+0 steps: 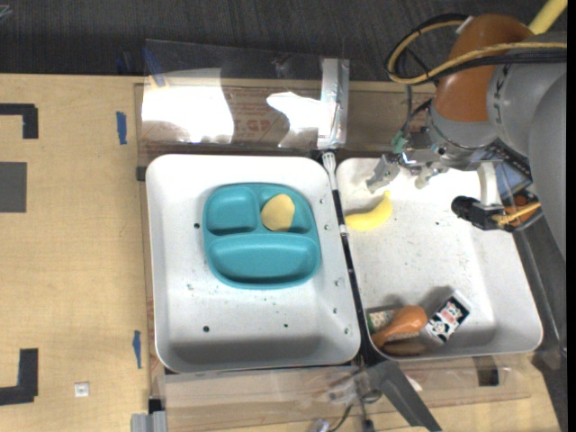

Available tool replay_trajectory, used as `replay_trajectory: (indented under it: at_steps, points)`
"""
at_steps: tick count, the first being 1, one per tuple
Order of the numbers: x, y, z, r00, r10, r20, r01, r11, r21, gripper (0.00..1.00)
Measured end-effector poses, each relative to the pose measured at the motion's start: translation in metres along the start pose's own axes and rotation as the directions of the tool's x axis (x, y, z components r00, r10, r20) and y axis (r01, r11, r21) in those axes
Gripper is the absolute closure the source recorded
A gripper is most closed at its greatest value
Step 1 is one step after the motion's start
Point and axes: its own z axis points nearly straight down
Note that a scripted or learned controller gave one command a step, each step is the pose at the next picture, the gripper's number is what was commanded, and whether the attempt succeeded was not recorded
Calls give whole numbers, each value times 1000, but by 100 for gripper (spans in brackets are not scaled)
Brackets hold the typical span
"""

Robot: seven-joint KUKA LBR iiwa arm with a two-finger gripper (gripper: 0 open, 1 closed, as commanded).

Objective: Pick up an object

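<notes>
I see a yellow banana (369, 214) lying flat and curved in the right bin's upper-left corner, just below and slightly left of the jaws, apart from them.

Robot lab: plywood bench (63, 268), twin white bins (171, 241), taped markers (120, 126)

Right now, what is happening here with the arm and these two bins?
A grey robot arm reaches in from the right and has its gripper low over the far left corner of the right bin, just above a yellow banana. Nothing is seen between its fingers, so no object is picked up yet. Near the front of that bin lie a brown object and a small black-and-white carton. The left bin holds a teal tray with a yellow ball in its upper right compartment.
</notes>
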Motion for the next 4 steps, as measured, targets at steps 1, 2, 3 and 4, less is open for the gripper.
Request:
replay_trajectory:
  at_steps: [1,2,3,4]
  points:
    - [-19,0,-129,999,41,2,-41,999,-7,0]
    - [-30,-3,-92,999,-34,-2,34,999,9,0]
    - [-20,-8,42,999,-45,0,45,999,1,0]
    - [-16,-18,53,999,44,-2,-44,999,5,0]
